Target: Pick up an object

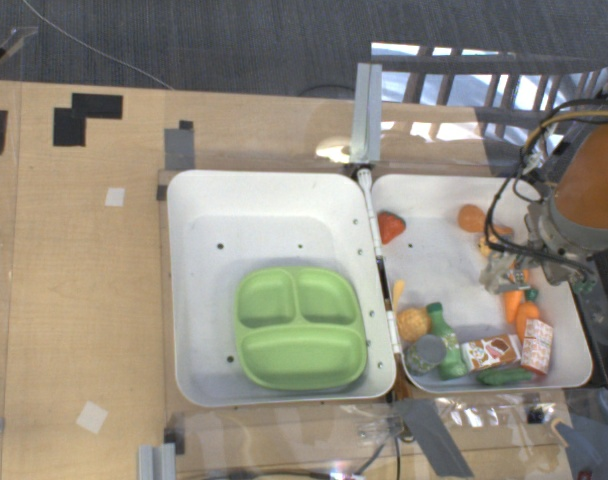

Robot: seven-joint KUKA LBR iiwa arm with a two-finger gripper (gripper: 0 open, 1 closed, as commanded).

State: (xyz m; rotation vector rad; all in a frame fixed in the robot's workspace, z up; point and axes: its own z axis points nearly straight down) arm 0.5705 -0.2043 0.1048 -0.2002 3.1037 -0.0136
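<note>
While my gripper [506,271] hangs low in the right bin [581,368], just above the carrot [518,308], I cannot tell its opening. Left of the carrot stands a green bottle [444,340]; farther left, a green tray [300,326].

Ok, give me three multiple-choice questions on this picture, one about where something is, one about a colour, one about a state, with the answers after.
1. Which bin holds the divided plate?
A. the left bin
B. the right bin
C. neither, it lies on the bench

2. What colour is that plate?
A. white
B. green
C. orange

3. How does the green bottle sit?
A. upright on its base
B. lying on its side
C. lifted by the tool

Answers:
1. A, the plate lies flat in the left bin.
2. B, it is light green against the white bin.
3. B, it lies on the right bin's floor among the other items, apart from the tool.
</note>
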